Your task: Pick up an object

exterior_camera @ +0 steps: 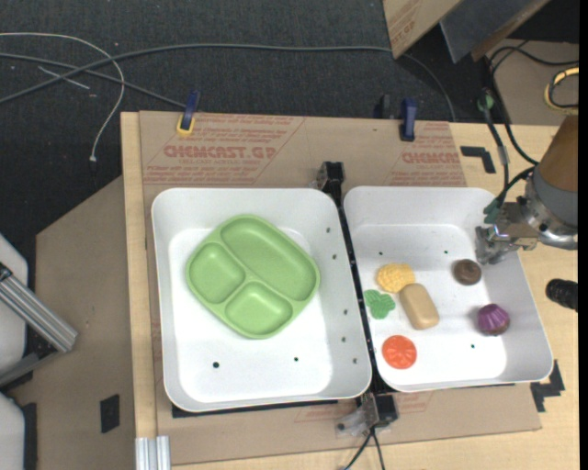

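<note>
The arm (pixel 562 179) comes in at the right edge of the frame, grey wrist under a tan sleeve. Its jaws sit over the upper right corner of the right bin (pixel 413 195), just above and right of a brown ball (pixel 467 272). Whether they are wide or narrow, I cannot tell; the metal parts there blur together. Whether they touch the ball is also unclear.

Six small things lie in the right bin. The brown ball is at upper right, apart from the others. A purple piece (pixel 492 318) lies below it, near the bin's right wall. Toward the bin's left side, a yellow piece (pixel 395 276) sits just above a tan block (pixel 420 306), and the two look to be touching. A green piece (pixel 378 303) lies just left of the block, near the wall between the bins. An orange disc (pixel 399 352) lies below these, by itself.

The left bin (pixel 167 275) holds a green tray (pixel 253 275) with three compartments, turned at a slant in the upper middle of the bin.

Both bins rest on a cardboard sheet (pixel 276 147) with red print, laid over the desk. Two blue clamps (pixel 189 112) grip its top edge. Thin cables (pixel 55 55) trail over the dark floor at upper left. A cardboard box (pixel 413 23) shows at the top right.
</note>
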Tool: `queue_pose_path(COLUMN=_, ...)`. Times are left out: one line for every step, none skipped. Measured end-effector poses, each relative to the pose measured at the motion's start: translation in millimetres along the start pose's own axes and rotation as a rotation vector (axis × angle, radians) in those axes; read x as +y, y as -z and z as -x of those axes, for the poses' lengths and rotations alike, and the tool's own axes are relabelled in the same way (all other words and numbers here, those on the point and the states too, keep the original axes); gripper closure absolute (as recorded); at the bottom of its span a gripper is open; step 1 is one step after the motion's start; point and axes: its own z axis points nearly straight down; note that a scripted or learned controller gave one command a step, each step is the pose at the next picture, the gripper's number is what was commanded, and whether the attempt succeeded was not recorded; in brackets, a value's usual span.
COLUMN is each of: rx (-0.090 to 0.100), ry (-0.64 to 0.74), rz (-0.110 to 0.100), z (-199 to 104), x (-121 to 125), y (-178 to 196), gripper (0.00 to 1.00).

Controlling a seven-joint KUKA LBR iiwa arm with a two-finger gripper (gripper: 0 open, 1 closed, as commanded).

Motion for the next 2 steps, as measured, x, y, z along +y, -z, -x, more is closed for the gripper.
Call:
queue_pose_path(rx=0.0, ry=0.001, rz=0.002, z=-54, x=-4, y=12, gripper=1.0)
queue_pose_path(rx=-0.001, ry=0.001, rz=0.004, z=-105, x=-1, y=22, gripper=1.0)
